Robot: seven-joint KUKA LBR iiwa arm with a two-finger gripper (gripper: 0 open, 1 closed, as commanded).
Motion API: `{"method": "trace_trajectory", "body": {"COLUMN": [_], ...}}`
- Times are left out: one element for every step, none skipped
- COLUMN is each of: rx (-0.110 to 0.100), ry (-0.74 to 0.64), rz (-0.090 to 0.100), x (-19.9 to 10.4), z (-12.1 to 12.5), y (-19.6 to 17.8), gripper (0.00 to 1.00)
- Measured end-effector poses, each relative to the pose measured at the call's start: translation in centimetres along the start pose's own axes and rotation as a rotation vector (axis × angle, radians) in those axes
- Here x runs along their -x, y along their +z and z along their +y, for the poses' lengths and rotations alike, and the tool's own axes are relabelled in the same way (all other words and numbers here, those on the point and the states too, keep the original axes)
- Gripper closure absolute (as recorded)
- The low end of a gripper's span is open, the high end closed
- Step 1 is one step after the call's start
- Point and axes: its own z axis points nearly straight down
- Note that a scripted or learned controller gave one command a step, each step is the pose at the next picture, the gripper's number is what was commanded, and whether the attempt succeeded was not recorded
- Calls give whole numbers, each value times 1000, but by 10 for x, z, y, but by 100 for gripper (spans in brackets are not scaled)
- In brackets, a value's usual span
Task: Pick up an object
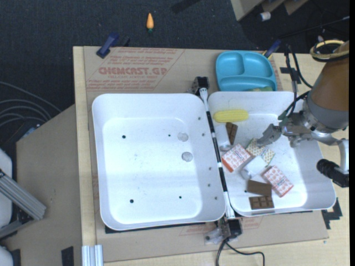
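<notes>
The gripper (270,136) hangs low in the right bin (310,201), its fingers too blurred to tell whether they are parted or closed. Just at its seven o'clock lies a small pale checkered packet (257,147), lying flat, with a red-and-white packet (236,158) touching it at eight o'clock.

arm (333,93) over right bin (310,198) | gripper (270,136) above packets (236,158) | left bin (111,148) beside
</notes>
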Motion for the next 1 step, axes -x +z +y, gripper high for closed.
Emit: {"method": "trace_trajectory", "body": {"rx": [16], "ry": [0], "rz": [-5], "x": [-24], "z": [45], "y": [96], "gripper": [0]}}
